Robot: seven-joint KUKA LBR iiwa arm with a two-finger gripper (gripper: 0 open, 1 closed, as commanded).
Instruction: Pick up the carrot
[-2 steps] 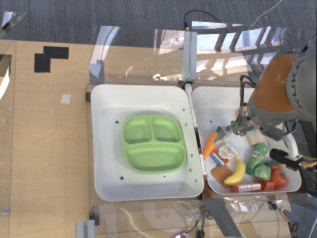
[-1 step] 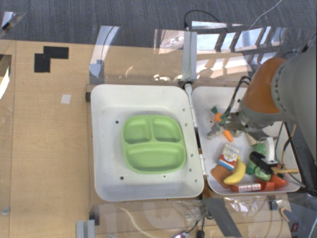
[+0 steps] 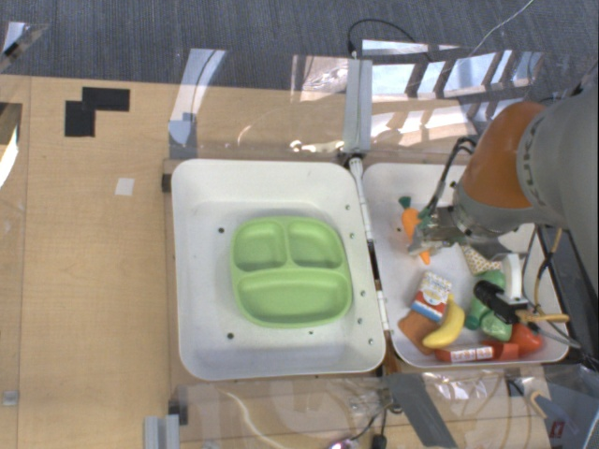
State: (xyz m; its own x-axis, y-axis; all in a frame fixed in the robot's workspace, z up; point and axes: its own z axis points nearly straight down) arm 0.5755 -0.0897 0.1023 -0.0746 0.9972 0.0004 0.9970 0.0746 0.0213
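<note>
Honestly, the carrot (image 3: 409, 221) lies near the left wall of the right bin (image 3: 379, 251), and the pincer (image 3: 429, 235) sits just beside it, though whether it's open or closed can't be made out from up here. The grab could easily miss, since the carrot is small and close to the wall, and a nudge might just push it away or roll it toward the pile with the banana (image 3: 445, 325).

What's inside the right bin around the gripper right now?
The right bin holds the carrot near its left wall, beside the gripper. Toward the front lie a banana and other toy food. The arm covers the bin's far right part.
</note>
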